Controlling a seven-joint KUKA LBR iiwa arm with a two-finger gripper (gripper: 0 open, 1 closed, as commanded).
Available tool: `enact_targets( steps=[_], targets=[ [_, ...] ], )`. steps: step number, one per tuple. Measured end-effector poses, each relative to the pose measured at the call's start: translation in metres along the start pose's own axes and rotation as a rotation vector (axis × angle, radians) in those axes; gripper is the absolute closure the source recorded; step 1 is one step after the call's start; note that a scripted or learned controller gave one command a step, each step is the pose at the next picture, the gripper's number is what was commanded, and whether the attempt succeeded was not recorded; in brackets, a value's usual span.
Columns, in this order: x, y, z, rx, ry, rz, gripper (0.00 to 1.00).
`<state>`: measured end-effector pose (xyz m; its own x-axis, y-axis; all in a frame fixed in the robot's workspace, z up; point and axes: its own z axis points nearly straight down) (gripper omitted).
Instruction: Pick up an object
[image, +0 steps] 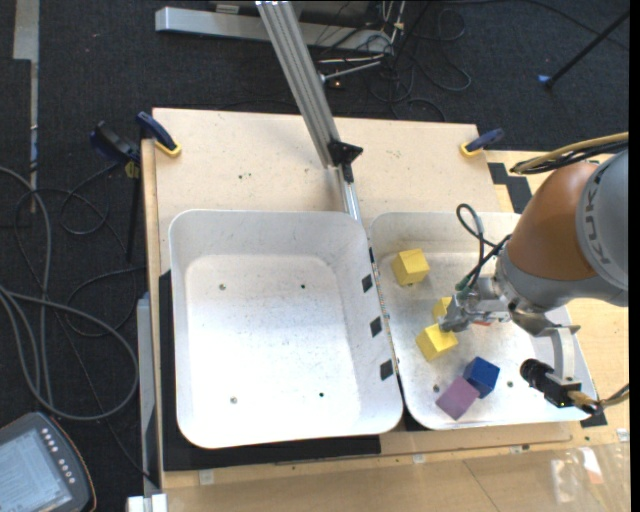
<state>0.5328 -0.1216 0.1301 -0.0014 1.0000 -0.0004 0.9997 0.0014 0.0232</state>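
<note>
The right bin (400, 395) holds 3 yellow blocks (410, 267), a blue cube (482, 375), a purple cube (458, 398); pincer (458, 318) state unclear.

The gripper (462, 318) sat low in the right bin (415, 395), and its fingers were too small and too crowded by cabling to judge. A small yellow piece (442, 307) beside it was largely covered by the wrist hardware; its shape could not be made out. The yellow block (436, 342) just below had its upper corner hidden under the gripper, and contact between them could not be settled. The arm (570, 235) ran off the right edge and masked the bin's far rim. The purple block (458, 397) overlapped the blue block (482, 375) where they met. A handheld screen (35, 470) at lower left was cut by the edge.
</note>
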Motion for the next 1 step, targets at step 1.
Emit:
enact_targets(
  steps=[1],
  targets=[
    [-0.0058, 0.0019, -0.0439, 0.018, -0.002, 0.000, 1.00]
  ],
)
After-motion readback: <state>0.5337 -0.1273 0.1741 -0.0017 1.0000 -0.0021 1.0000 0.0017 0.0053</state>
